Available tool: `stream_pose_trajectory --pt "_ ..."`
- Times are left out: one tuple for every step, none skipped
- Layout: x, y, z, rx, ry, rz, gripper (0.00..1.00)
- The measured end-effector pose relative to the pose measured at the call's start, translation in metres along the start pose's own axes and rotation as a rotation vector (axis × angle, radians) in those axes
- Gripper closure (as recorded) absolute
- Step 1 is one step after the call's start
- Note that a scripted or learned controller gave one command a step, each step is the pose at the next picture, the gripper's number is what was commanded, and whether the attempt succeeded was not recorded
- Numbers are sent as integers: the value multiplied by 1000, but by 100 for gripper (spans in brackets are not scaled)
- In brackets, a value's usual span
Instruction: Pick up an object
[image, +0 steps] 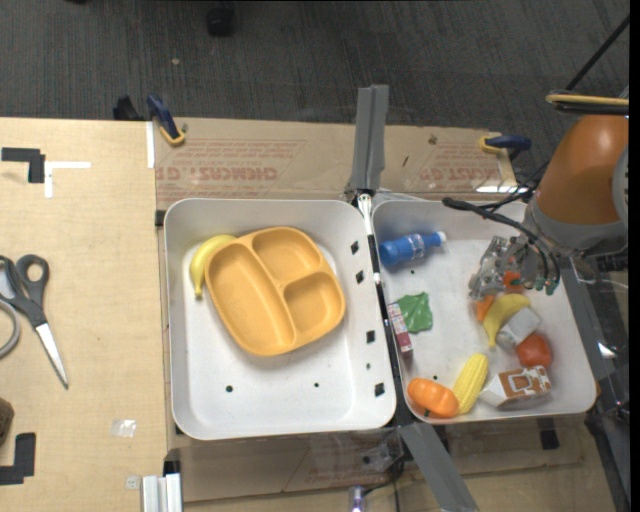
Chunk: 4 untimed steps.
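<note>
My gripper hangs low over the upper right part of the right bin, just above a cluster of toy food. Below it lie a yellow banana-like piece, a grey block and a red tomato. A small orange piece sits right under the fingers. A blue bottle lies to the gripper's left, with a green leafy piece below it. A corn cob, an orange fruit and a small printed carton rest near the bin's front edge.
The left bin holds an orange divided plate with a yellow banana tucked against its upper left. A red-labelled stick lies by the divider. Scissors rest on the bench at far left.
</note>
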<state>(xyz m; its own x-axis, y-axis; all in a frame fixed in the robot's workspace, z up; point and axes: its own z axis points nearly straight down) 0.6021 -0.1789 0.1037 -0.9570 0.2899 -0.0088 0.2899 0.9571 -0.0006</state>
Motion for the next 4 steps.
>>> stream_pose_trajectory --pt "-15 69 -134 0 4 201 100" --pt "33 -15 -37 -1 6 6 100" --pt "-32 35 11 -2 3 -27 100" --pt "-24 53 11 -1 5 -44 100"
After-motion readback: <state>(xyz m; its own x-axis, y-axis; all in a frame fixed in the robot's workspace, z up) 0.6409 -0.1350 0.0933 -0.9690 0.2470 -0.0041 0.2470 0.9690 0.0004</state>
